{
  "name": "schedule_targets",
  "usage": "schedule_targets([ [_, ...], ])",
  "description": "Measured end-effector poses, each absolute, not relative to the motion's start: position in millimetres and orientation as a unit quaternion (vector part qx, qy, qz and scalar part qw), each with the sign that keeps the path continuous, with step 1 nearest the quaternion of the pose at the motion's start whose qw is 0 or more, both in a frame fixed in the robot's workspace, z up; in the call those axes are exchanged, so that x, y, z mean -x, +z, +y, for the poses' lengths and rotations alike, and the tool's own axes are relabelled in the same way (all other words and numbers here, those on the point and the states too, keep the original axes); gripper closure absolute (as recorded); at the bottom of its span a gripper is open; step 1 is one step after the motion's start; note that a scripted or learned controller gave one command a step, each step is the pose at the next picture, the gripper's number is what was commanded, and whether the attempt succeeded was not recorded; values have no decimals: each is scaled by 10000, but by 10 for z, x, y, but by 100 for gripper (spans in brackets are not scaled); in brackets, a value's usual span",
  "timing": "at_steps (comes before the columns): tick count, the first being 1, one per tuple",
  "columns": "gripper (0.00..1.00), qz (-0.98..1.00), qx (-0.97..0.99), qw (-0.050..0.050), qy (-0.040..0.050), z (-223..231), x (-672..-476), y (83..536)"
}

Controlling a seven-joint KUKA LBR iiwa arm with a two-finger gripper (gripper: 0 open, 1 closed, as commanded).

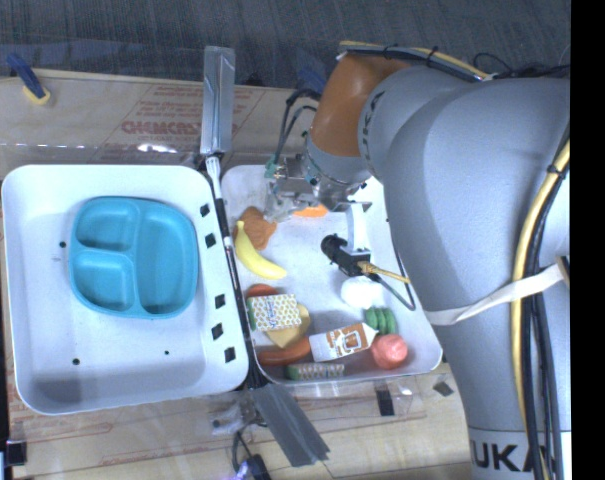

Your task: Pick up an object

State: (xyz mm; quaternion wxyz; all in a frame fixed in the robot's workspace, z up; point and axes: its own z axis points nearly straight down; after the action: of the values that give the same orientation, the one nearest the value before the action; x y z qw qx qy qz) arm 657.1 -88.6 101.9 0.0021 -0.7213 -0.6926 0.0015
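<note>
A: where's the claw (287, 196) at?
B: far edge of the right bin (414, 320), over an orange piece (310, 210). can't tell its grip tbh. banana (255, 254) just beside, blue tray (134, 256) in the left bin (42, 368).

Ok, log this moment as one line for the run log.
arm: over right white bin | gripper: low at bin's far end, near orange piece | yellow banana: lying in bin | blue divided tray: left bin
</note>
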Motion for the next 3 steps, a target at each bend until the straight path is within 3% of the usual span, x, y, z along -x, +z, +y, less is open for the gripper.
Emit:
schedule_targets([
  [1, 100, -6736, 7391, 2, -2, -633, -6457, 1933],
  [2, 100, -7266, 6871, -5, 5, -1358, -6101, 2658],
  [3, 100, -7601, 6497, 18, 13, -919, -6187, 2312],
])
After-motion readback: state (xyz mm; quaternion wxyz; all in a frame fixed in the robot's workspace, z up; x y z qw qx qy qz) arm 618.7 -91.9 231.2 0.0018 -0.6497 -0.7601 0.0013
